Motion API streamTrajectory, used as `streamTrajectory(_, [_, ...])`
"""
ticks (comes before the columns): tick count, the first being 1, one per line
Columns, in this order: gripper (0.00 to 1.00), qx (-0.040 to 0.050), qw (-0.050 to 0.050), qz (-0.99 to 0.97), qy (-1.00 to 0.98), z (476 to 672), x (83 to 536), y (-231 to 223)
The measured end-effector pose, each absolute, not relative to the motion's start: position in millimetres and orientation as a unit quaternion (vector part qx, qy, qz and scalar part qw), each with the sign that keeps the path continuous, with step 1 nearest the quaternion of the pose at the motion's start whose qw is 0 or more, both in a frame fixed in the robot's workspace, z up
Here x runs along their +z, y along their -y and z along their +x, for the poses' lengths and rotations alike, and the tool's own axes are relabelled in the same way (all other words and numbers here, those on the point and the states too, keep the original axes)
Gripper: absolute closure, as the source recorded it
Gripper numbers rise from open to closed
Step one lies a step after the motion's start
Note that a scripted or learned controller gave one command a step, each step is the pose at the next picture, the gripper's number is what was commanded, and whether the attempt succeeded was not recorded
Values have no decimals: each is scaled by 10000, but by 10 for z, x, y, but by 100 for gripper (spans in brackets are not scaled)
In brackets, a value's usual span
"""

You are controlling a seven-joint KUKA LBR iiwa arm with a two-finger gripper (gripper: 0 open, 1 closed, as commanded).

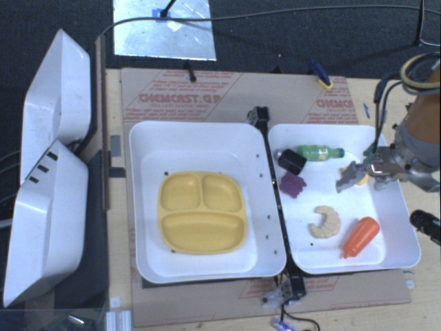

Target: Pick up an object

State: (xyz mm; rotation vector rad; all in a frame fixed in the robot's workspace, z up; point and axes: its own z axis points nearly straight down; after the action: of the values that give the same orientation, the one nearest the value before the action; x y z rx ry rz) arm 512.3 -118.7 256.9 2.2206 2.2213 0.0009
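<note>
The gripper hangs over the right bin with nothing between its fingers; whether they are spread or pressed together I cannot tell. Left of it lie a green bottle, a black block and a purple piece; nearer lie a croissant and a carrot. The left bin holds a yellow tray.

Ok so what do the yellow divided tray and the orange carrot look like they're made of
The yellow tray looks like moulded plastic with a matte finish: one even colour, soft rounded dividers and no sharp glare. The orange carrot looks like a smooth plastic toy with a uniform colour and a faint sheen along its side; it could also be rubber or foam, which this view cannot settle.
</note>
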Motion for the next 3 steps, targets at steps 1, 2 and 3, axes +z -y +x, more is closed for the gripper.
streamTrajectory(1, [100,6,9,7068,-7074,5126,2675,1188])
streamTrajectory(2, [100,2,-4,7052,-7090,5609,2450,719])
streamTrajectory(3, [100,7,-2,7055,-7087,5781,2410,204])
